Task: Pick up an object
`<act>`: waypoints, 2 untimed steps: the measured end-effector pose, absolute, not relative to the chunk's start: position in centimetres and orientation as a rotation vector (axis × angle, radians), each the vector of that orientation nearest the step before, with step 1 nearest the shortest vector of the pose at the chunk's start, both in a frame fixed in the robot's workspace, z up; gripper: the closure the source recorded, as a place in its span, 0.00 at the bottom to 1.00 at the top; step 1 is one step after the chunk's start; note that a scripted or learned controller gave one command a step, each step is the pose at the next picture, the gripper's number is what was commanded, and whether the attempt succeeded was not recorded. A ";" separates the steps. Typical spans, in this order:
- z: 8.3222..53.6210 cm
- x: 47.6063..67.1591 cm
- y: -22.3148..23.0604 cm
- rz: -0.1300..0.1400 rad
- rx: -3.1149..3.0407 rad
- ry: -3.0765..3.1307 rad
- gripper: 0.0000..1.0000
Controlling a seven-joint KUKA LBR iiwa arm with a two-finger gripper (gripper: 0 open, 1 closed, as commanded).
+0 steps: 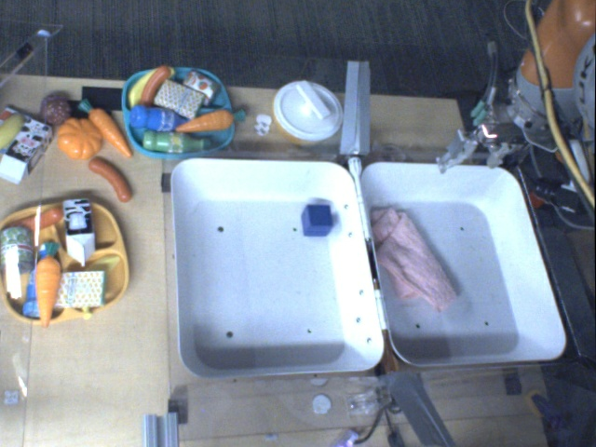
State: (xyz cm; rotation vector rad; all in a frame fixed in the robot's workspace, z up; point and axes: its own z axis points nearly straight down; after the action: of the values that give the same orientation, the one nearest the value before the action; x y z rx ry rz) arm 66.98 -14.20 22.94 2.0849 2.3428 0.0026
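The gripper [466,149] hangs over the far rim of the right bin [521,203]; whether it is spread or pressed together cannot be told, since the metal parts blur into cables. Nothing lies between them. The pink cloth [413,261] sits crumpled below and slightly left of the jaws, on the right bin's floor. Farther left, well apart, the blue cube [318,219] rests in the left bin [214,343]. The arm [563,26] is cut off at the frame's corner. No writing is legible.
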 end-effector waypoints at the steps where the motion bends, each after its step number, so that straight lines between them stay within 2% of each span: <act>1: 9.8 58.6 -11.4 0.011 1.965 2.437 0.00; 2: 9.3 54.3 -14.2 0.017 1.774 2.570 0.00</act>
State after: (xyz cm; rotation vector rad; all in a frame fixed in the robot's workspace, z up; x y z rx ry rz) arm 54.31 -14.19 9.30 1.7743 2.5695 0.0165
